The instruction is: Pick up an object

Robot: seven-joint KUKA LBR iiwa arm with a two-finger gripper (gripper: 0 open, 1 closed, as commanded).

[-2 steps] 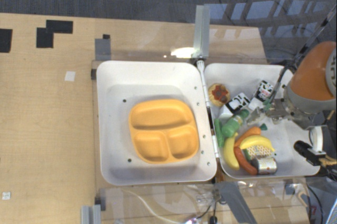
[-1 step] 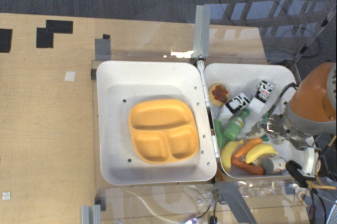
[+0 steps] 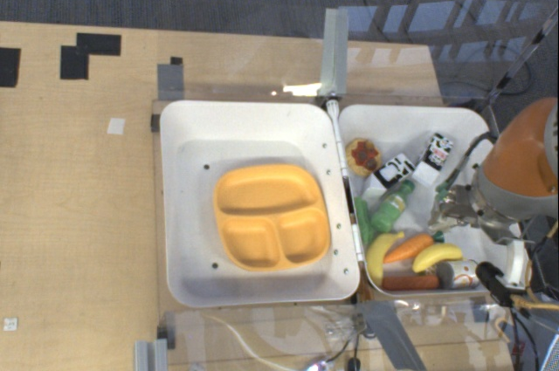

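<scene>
- Two white bins are set side by side on the desk (image 3: pixel 79 212); the left bin (image 3: pixel 188 186) is taken up by a yellow divided tray (image 3: pixel 269 216).
- The right bin (image 3: pixel 454 120) is filled w/ toys: pizza slice (image 3: pixel 363 156), two black-and-white cow-pattern pieces (image 3: pixel 395 170) (image 3: pixel 438 151), green bottle (image 3: pixel 385 212), carrot (image 3: pixel 407 249), two bananas (image 3: pixel 379 254) (image 3: pixel 436 256), red sausage (image 3: pixel 409 282).
- The arm w/ orange band (image 3: pixel 524 155) is seen above the right bin's right side.
- The pincer (image 3: pixel 445 216) is seen low, approx. just above the carrot and banana; nothing is seen between it. Whether apart or together cannot be told.
</scene>
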